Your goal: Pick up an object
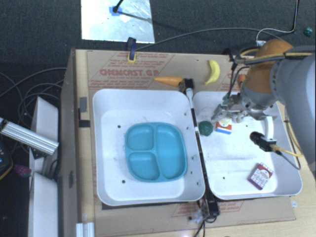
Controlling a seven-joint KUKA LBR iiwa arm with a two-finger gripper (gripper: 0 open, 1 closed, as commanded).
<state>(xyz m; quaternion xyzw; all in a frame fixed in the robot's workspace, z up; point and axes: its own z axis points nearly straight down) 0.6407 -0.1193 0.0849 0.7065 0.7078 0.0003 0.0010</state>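
The left bin [106, 132] holds a blue plate [155, 150]. My claw [224, 113] (grip unclear) hangs over the right bin [291, 184], above a small box [224, 127] and green ball [205, 128].

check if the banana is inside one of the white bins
No, the banana lies on the cardboard behind the bins, just past the far rim of the right bin.
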